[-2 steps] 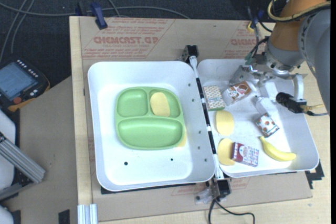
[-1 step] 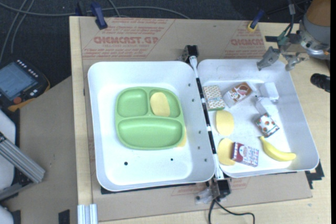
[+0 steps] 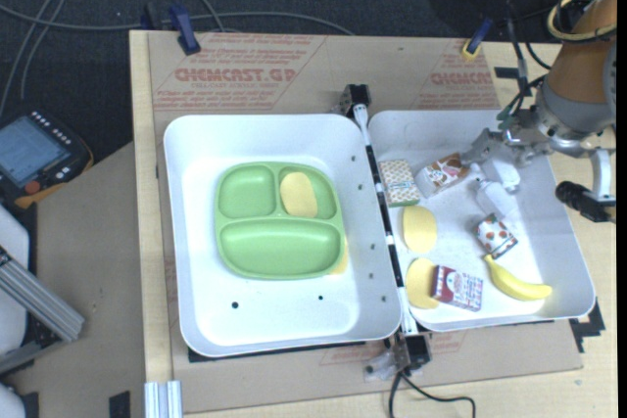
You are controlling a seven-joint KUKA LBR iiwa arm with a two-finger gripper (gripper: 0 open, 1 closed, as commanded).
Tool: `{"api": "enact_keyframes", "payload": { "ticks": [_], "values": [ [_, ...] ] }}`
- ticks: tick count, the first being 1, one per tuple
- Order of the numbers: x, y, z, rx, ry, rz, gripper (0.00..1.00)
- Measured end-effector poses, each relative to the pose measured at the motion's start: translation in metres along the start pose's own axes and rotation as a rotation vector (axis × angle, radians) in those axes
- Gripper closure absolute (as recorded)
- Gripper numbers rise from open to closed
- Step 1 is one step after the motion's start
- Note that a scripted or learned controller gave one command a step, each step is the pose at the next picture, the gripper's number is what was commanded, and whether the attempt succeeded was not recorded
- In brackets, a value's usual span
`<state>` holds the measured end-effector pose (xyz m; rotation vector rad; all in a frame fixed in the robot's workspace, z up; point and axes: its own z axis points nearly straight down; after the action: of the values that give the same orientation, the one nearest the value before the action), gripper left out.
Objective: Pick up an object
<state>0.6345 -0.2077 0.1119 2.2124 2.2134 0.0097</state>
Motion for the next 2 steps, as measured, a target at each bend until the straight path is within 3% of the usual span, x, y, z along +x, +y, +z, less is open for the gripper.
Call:
{"api": "enact_keyframes", "payload": {
  "ticks": [1, 2],
  "values": [
    [0.03, -0.068, 0.025, 0.011, 0.002, 0.002, 0.0],
    [0.044, -0.134, 0.026, 0.015, 0.005, 0.002, 0.0]
  ]
}}
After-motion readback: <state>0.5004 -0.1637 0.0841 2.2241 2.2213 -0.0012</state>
